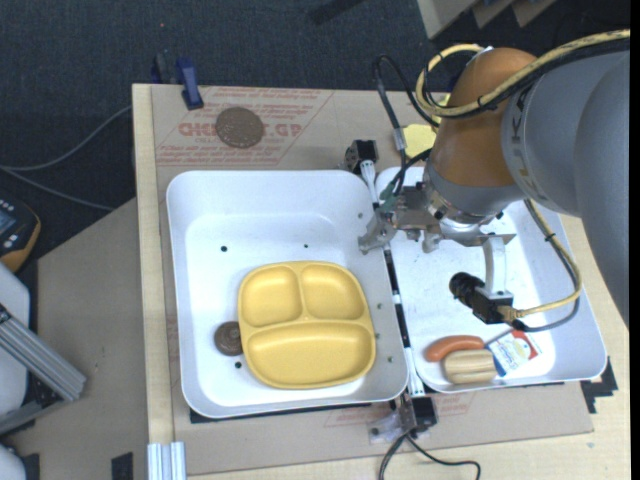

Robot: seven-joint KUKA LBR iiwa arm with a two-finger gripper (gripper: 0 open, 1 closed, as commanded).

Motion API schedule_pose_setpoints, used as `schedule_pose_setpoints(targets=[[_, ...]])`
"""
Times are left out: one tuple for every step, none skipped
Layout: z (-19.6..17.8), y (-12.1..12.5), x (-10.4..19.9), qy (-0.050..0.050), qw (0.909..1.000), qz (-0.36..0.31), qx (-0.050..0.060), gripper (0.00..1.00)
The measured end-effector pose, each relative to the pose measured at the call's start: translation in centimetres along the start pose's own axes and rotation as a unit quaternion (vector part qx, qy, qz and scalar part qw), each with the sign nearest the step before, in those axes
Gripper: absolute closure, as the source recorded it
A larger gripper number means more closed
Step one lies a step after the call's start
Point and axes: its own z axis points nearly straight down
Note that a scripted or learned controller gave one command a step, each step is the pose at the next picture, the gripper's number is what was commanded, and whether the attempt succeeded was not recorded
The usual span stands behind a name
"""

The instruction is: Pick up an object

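Note:
My gripper (405, 230) hangs over the upper left part of the right bin (572, 320), close to the wall shared with the left bin (182, 268). The bulky grey arm and its orange band hide most of it from above. Nothing shows in its grasp. At the right bin's front lie a red sausage (455, 348), a tan bun-shaped piece (468, 368) and a small white packet with red and blue print (517, 350), all well below the gripper. In the left bin sits a yellow divided plate (303, 323) with a small brown disc (229, 338) at its left edge.
Behind the left bin, a brown round disc (238, 126) and a blue clip (188, 83) rest on the printed cardboard bench top. Black cables run along the bins' back edge near the gripper. Bare white floor lies in the left bin's back half.

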Motion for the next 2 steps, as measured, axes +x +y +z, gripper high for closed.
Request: schedule_pose_setpoints(targets=[[0.0, -8.4, -7.7, 0.0, 1.0, 0.005, 0.005, 0.0], [-4.8, -7.9, -15.4, -0.003, 1.0, 0.004, -0.002, 0.0]])
